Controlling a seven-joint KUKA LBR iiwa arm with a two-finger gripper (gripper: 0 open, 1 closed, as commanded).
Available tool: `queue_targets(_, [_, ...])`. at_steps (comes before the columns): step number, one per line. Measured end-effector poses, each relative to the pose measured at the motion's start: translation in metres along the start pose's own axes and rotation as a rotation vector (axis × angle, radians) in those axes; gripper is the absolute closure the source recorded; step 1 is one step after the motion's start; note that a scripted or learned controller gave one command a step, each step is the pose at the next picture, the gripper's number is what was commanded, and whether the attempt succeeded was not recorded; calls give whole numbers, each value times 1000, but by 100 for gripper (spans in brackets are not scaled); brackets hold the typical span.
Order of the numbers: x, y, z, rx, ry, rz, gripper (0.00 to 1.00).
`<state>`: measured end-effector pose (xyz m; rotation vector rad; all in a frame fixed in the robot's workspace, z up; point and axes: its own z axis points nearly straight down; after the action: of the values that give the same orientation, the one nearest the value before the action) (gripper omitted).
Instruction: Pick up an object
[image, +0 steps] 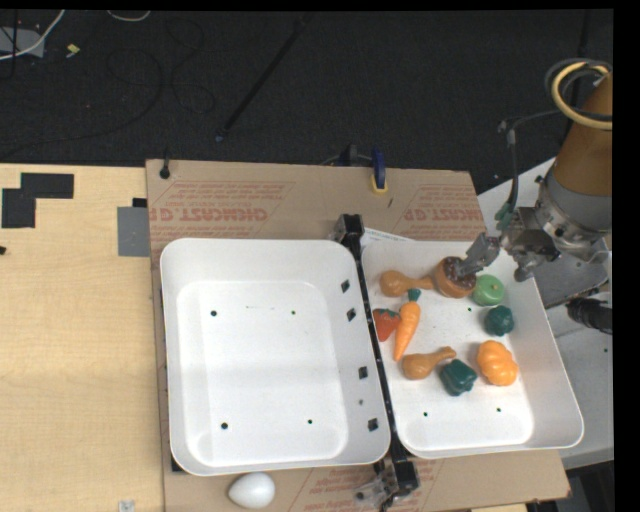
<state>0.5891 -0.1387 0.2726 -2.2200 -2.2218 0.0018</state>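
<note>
While the gripper (468, 264) hung at the right bin's (560, 420) far edge, touching a brown toy (452, 281), its grip impossible to tell, any closing risked nudging the green ball (489, 291) just beside instead.

Light wood bench top (70, 330) on the left, with black and grey patches near its upper-left corner. Brown printed cardboard sheet (300, 205) lies over the bench, blue clamp (379, 170) on its far edge. Dark floor (300, 80) behind, loose black cables (255, 85) trailing across it; lighting flat, even.
</note>
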Motion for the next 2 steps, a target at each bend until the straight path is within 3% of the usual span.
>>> queue_targets(1, [-1,41,166,-1,1,1,0])
queue_targets(2, [3,-13,142,4,1,3,0])
